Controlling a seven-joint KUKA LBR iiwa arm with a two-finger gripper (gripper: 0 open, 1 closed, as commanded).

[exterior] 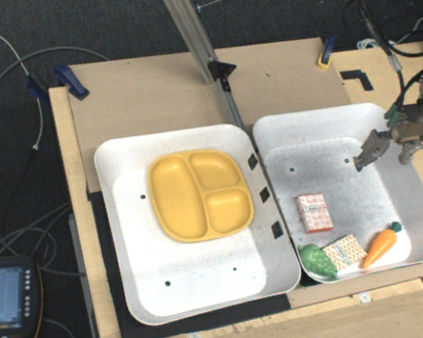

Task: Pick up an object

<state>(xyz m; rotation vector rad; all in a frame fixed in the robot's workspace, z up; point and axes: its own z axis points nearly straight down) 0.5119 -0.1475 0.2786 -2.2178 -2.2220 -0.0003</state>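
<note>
Since nothing is picked up yet, we still have to choose a thing and go down to it. Our gripper [390, 149] hangs over the top right part of the right bin [316, 128], with its two fingers spread apart and nothing between them.

All the small things sit low in that bin, well away from the gripper. We think the pink box [315, 212] is the best pick, because it lies flat by itself with bare floor all around. We should go straight down over it, put one finger on each long side, and squeeze.

Three other things crowd the bottom edge: a green toy [316, 261], a speckled packet [344, 251] touching it, and an orange carrot [380, 246] just beside the packet. They lie close together and close to the bin wall, so fingers could bump a neighbour or the rim there.

A yellow plate [201, 194] with three parts lies in the left bin [131, 217], out of our way. A metal pole [189, 24] slants over the bench behind the bins.
</note>
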